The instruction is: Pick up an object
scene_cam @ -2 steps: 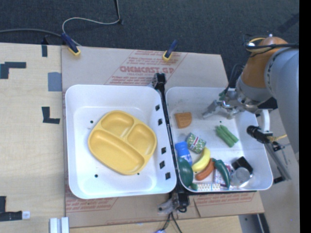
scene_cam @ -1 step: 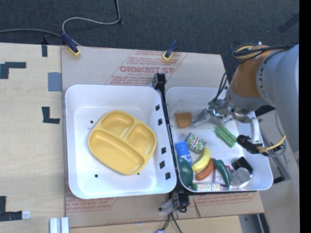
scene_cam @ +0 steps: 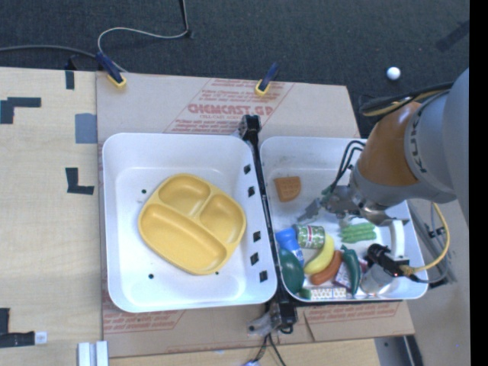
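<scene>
1. My gripper (scene_cam: 316,207) hangs low over the right bin (scene_cam: 305,149), near its middle, with my grey arm and orange band coming in from three o'clock.
2. I cannot tell how my fingers stand; they are small and dark against the bin floor, and nothing shows between them.
3. The left bin (scene_cam: 122,204) holds one thing: a yellow divided plate (scene_cam: 192,223), three compartments, lying flat and turned at a slant near the middle.
4. In the right bin, an orange-brown piece like a slice of bread (scene_cam: 287,188) lies alone at about ten o'clock from my gripper, apart from the rest.
5. Just at six o'clock from my gripper lies a small can with a green label (scene_cam: 310,236), on its side.
6. A blue object (scene_cam: 287,242) lies just at nine o'clock of the can, and a dark green one (scene_cam: 291,270) below it.
7. A banana (scene_cam: 325,256) curves beneath the can, touching a red-orange piece (scene_cam: 325,274).
8. A light green object (scene_cam: 357,233) lies at four o'clock from my gripper, under my wrist.
</scene>
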Available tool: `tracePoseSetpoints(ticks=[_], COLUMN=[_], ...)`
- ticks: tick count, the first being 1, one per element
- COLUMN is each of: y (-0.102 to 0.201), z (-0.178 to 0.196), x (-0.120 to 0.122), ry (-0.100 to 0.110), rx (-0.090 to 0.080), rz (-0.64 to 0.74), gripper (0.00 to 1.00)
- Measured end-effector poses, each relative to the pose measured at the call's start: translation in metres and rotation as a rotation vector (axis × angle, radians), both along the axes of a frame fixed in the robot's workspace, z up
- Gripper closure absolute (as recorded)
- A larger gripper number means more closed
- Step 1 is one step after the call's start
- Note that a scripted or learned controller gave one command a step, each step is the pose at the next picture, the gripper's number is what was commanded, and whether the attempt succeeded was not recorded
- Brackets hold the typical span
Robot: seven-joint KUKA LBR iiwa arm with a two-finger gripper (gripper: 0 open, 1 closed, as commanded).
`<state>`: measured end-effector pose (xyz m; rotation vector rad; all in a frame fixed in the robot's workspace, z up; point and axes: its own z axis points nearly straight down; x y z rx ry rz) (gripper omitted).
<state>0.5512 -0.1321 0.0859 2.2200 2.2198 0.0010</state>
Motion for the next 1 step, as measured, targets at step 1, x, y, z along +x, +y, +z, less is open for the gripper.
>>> tracePoseSetpoints(ticks=[1], y=[0.0353], z=[-0.0003], x=[0.012], ry=[-0.001], rx=[0.001], rz=[0.002], gripper=[0.0])
